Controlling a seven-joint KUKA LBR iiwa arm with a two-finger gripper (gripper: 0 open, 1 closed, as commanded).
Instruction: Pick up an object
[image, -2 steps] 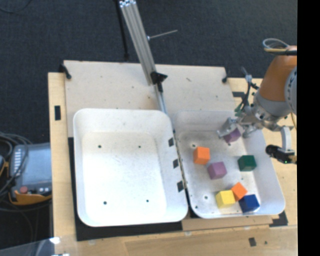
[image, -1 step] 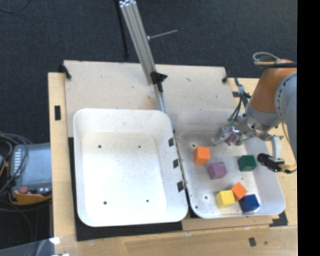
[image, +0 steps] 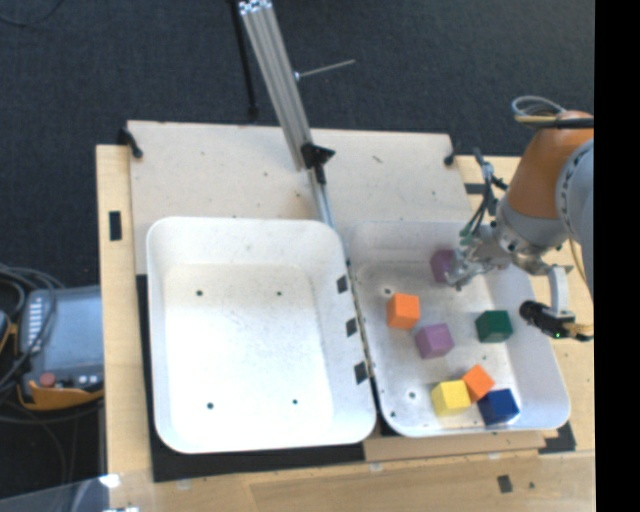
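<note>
Purple block (image: 441, 264) half hidden against the hand (image: 462, 270), perhaps touching; hand's grip impossible to tell.

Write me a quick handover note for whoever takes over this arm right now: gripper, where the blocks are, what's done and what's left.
Gripper: low in the right bin, beside a purple block near the far wall; grip unclear.
Other blocks in that bin: orange cube, second purple cube, green block, and a near-corner cluster of yellow, small orange and blue.
Done: nothing visibly lifted.
Left: secure one block and raise it.
</note>
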